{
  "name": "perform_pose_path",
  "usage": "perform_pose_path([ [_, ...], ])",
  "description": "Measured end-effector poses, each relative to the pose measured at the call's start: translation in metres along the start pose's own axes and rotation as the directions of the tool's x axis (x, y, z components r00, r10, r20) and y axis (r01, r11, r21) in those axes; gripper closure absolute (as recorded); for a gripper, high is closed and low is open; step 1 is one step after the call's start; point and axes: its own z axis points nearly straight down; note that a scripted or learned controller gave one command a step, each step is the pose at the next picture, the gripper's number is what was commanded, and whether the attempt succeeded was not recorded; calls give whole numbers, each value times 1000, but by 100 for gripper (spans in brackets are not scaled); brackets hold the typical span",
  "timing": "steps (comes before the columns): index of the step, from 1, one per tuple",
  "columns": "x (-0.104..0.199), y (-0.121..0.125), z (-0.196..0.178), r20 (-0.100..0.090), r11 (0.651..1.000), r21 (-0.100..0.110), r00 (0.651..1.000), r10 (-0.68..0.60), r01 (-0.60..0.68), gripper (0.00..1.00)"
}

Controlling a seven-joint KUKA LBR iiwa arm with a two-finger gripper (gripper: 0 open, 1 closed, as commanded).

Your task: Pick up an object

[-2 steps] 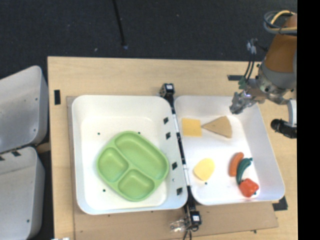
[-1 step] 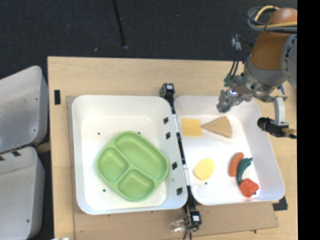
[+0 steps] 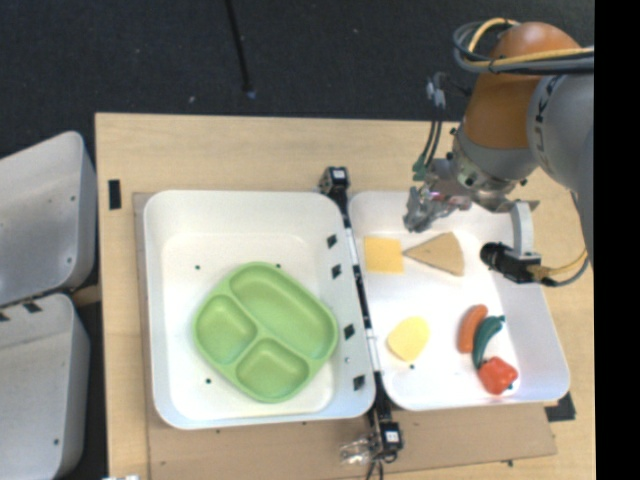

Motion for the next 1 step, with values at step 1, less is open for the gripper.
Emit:
perform_pose_path([
  [1,52,-2,-16,0,1000,-3,1000,-1,1,100],
])
